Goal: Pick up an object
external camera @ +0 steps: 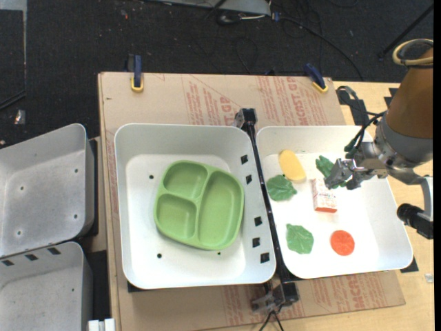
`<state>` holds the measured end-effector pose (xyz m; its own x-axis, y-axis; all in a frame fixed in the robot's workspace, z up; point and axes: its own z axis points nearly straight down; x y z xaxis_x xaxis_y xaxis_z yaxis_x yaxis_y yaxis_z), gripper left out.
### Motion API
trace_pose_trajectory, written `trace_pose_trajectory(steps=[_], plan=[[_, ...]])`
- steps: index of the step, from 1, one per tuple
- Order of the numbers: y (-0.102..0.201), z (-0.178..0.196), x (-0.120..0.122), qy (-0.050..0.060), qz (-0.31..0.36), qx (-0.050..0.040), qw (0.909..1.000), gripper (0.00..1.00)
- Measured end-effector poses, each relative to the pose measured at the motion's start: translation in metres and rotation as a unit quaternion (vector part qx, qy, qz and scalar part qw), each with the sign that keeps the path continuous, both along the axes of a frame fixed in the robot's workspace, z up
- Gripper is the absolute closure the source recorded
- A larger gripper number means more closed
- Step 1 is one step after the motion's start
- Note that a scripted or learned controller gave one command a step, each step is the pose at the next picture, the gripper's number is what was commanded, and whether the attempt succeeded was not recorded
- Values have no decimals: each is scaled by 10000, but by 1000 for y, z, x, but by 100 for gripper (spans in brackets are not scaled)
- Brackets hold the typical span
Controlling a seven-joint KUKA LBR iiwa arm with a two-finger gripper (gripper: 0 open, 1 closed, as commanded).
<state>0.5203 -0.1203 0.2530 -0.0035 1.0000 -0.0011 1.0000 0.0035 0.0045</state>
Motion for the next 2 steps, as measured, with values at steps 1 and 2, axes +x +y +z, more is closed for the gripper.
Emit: trace_pose_trajectory(steps=[1,2], plan=[[56,-12,0,28,22,16,10000,100],[114,-6,9,18,25,14,10000,100]])
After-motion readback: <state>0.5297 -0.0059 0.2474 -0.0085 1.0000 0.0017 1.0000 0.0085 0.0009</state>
